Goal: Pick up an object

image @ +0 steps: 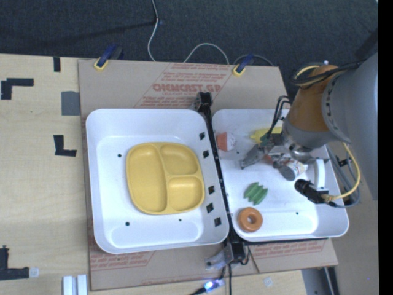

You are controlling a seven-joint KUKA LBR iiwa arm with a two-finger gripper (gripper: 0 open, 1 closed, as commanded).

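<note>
1. The left white plastic bin point(101, 165) held a yellow three-compartment plastic tray point(164, 177), lying flat near the bin's middle.
2. The black divider point(212, 165) where the two bins met ran from top to bottom of the view.
3. In the right white plastic bin point(307, 226), a small orange-and-white block point(223, 141) lay close to the divider, in the upper left part.
4. A green ridged soft-looking piece point(256, 193) lay near the bin's middle; just below it, a brown ring-shaped doughnut toy point(250, 219) lay near the lower edge.
5. These three items appeared light; the ring probably offered a firm pinch across its rim, while the green piece looked as though it might yield or slip under pressure.
6. A yellow object point(270, 132) lay partly hidden under the arm.
7. The hand point(253, 159) was low over the bin, above the green piece and apart from it; its dark grey fingers point(249, 162) pointed left, and whether they were spread or closed could not be told. Nothing was seen between them.
8. The grey arm with its orange band point(310, 106) entered from the right, above the tabletop.
</note>
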